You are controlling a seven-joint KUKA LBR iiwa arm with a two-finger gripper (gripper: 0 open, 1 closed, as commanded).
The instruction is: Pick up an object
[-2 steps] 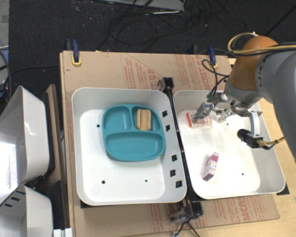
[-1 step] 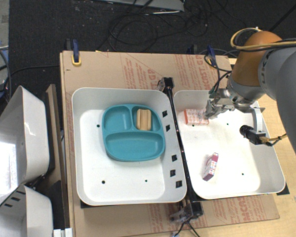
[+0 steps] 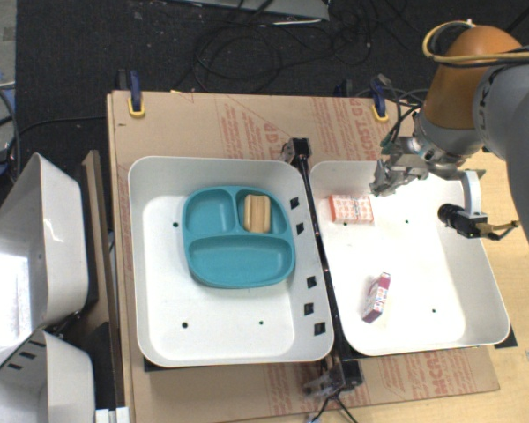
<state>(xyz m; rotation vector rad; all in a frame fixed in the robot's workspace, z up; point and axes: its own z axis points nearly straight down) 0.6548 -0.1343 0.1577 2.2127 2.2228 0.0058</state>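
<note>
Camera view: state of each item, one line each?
Teal tray: flat in left bin.
Wooden block: lying in tray's upper-right compartment.
Red-and-white packet: flat in right bin, near its top-left.
Purple-and-white box: lying tilted, mid right bin.
Hand: above right bin's top edge, beside packet, holding nothing visible.

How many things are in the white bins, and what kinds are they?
Teal divided plates: 1
Tan wooden blocks: 1, lying in the plate's upper right compartment
Small boxes: 2, a pink and white box and a purple and white box, both in the right bin
Total: 4
</note>
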